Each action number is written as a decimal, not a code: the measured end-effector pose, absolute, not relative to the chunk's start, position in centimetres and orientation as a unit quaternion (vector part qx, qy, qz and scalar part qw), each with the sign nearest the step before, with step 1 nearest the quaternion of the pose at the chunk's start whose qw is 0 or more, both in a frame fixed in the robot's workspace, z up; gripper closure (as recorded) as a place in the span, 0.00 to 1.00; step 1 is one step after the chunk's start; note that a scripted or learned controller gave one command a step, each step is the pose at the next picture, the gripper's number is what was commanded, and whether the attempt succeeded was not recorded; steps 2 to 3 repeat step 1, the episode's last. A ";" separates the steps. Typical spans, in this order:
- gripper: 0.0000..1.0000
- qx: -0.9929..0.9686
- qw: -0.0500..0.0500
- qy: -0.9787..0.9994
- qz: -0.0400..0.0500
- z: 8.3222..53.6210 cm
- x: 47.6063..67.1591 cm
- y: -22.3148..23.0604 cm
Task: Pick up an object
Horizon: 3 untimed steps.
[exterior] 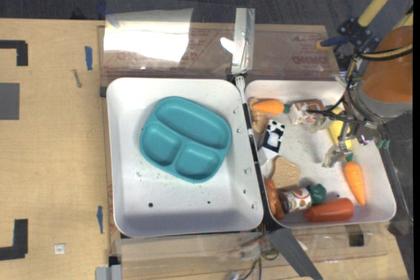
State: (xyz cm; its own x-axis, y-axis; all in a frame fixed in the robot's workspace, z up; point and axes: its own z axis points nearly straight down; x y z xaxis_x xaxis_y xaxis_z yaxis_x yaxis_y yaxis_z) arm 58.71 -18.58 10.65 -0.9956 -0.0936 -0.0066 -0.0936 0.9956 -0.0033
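1. The hand (340, 153) hangs low over the right bin (387, 170), near its right wall. Its metal fingers (333, 157) point down toward the bin floor. Whether they are spread or pressed together cannot be told from the camera view; nothing is visible between them.

2. Candidate objects all lie in the right bin. A carrot (355, 181) lies just beside the hand, toward the front right. A yellow object (336, 128) sits just behind the hand, partly hidden by cables. Further left lie a second carrot (268, 106), a black-and-white block (275, 134) and a slice of bread (286, 173). Along the front wall lie a red sausage-shaped piece (328, 210) and a small can (298, 199).

3. The left bin (128, 200) holds a teal divided tray (186, 138), well apart from the hand.

4. Judged step: final approach to a grasp; no lift has been made.

5. To do the step well:
   - Centre the hand over one object, the nearest carrot being the likeliest.
   - Set the fingers across its narrow width, not along its length.
   - Descend until the fingertips straddle the body, then close.
   - Keep off the bin wall.

6. Arm pose: the arm (387, 75) enters from the right, orange band uppermost, wrist near vertical over the bin.
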 end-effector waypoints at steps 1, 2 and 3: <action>0.00 0.014 0.005 1.000 0.000 8.9 59.4 -19.2; 0.00 0.014 0.005 1.000 0.000 8.9 59.4 -19.2; 0.00 0.014 0.005 1.000 0.000 8.9 59.4 -19.2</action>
